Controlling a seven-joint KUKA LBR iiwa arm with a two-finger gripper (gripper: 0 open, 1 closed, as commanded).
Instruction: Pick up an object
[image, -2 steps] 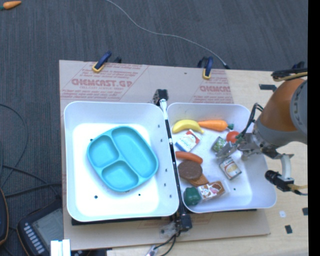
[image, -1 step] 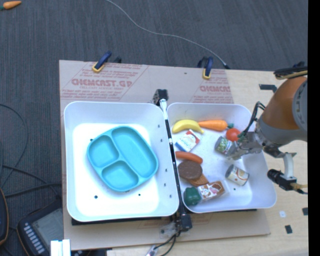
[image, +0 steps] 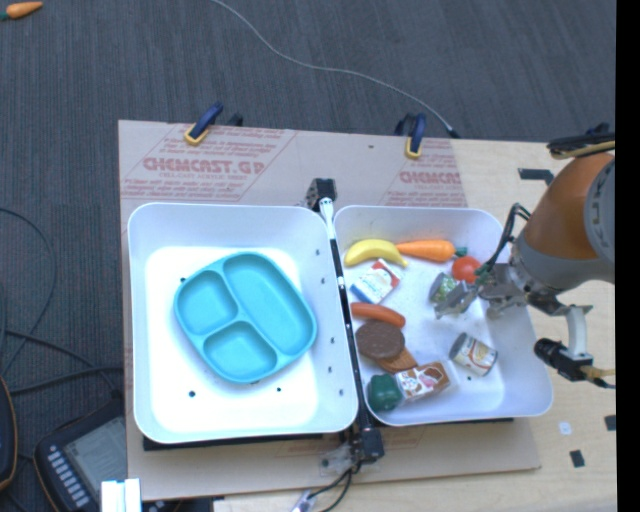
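Note:
The right bin (image: 525, 395) holds several toy foods: a banana (image: 375, 250), a carrot (image: 425, 249), a red tomato (image: 465, 268), a white and blue packet (image: 375, 284), a sausage (image: 378, 313), a brown patty (image: 381, 341), a small carton (image: 421, 381), a green piece (image: 382, 393) and a little can (image: 473, 354). My gripper (image: 470, 295) is low in this bin's right half, just under the tomato. It sits right against a grey-green crumpled item (image: 448, 293). Whether it grips that item is unclear.
A blue divided plate (image: 245, 315) lies in the left bin (image: 150, 400). Two clamps (image: 204, 122) (image: 415, 135) hold the board at the back. The grey and orange arm (image: 570, 225) crosses the right bin's right wall.

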